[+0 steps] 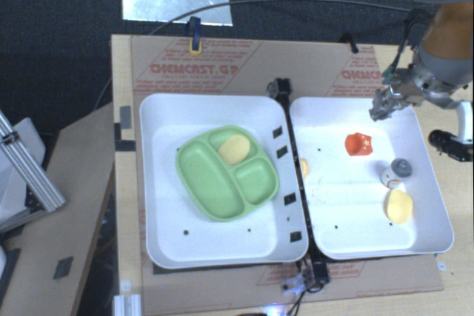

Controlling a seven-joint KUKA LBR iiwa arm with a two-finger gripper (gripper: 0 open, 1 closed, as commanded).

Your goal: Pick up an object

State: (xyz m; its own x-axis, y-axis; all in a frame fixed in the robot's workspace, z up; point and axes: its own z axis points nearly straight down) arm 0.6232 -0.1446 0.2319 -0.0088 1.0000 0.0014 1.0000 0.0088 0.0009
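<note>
The grey two-finger jaws [383, 109] are hovering at the right white bin's [429, 233] upper edge, above the small orange block [358, 144]; whether they are parted, I cannot tell.

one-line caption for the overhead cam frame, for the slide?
Gripper above right bin holding red object, grey piece, yellow lump; green tray in left bin.

Left bin [155, 181] holds a divided tray [215, 192]; right bin [429, 226] holds four small objects near its right edge.
</note>
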